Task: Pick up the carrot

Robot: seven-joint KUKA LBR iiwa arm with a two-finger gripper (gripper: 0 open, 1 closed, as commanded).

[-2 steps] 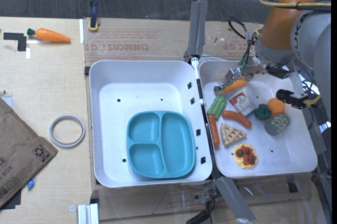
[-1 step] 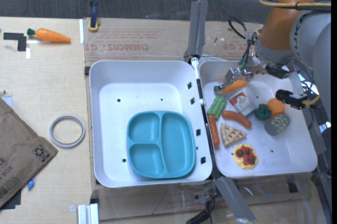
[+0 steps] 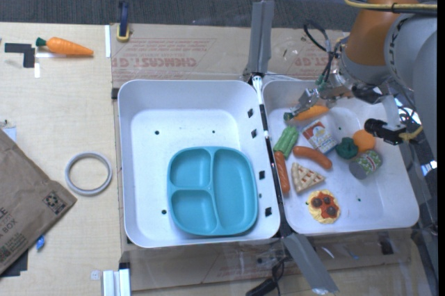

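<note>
cardboard under the bins reads "chemical guys" reversed, while the tool (image 3: 311,107) grips the carrot (image 3: 312,112).

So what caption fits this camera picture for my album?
Robot gripper reaching down at an orange carrot in the right bin of toy food.

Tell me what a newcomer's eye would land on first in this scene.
The bright turquoise divided tray in the left bin stands out first. Next comes the cluster of toy food in the right bin, where the gripper sits at an orange carrot near the bin's far left corner. A second carrot lies alone on the bench, far left, outside both bins.
</note>
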